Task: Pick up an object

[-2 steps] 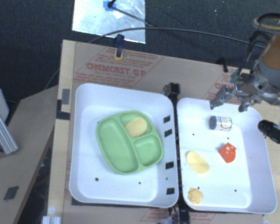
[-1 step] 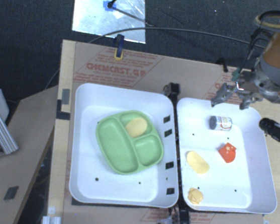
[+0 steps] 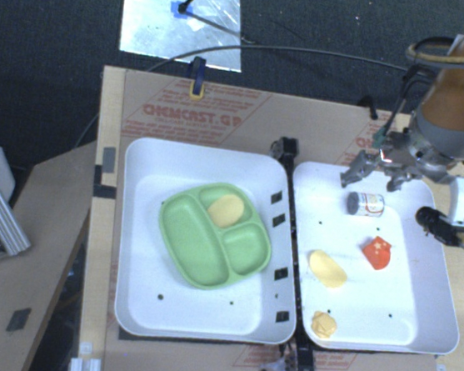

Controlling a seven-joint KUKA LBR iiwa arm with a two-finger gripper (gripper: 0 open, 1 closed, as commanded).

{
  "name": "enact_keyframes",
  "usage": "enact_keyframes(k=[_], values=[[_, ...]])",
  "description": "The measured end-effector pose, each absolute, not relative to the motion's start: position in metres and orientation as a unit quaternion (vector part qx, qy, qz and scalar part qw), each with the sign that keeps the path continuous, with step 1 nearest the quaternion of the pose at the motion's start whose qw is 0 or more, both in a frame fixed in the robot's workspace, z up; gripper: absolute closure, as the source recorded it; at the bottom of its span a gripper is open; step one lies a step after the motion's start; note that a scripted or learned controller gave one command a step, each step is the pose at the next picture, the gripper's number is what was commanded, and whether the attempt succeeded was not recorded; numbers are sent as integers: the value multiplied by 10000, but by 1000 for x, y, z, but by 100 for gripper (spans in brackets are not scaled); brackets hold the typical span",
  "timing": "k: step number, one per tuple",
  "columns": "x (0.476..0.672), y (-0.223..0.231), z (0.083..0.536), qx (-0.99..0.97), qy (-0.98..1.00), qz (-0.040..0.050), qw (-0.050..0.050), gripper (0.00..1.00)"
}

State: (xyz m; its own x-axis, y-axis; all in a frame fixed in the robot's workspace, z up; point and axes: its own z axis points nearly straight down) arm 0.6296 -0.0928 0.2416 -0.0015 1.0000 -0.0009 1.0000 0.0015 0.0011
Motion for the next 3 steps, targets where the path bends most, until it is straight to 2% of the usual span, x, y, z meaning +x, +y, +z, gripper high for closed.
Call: enact_keyframes(k=[1, 2, 3], values=[[633, -92, 201, 7069, 7073, 2, 5, 0], [623, -90, 151, 7069, 7073, 5, 7, 0], [624, -90, 162, 7071, 7072, 10, 17, 100]])
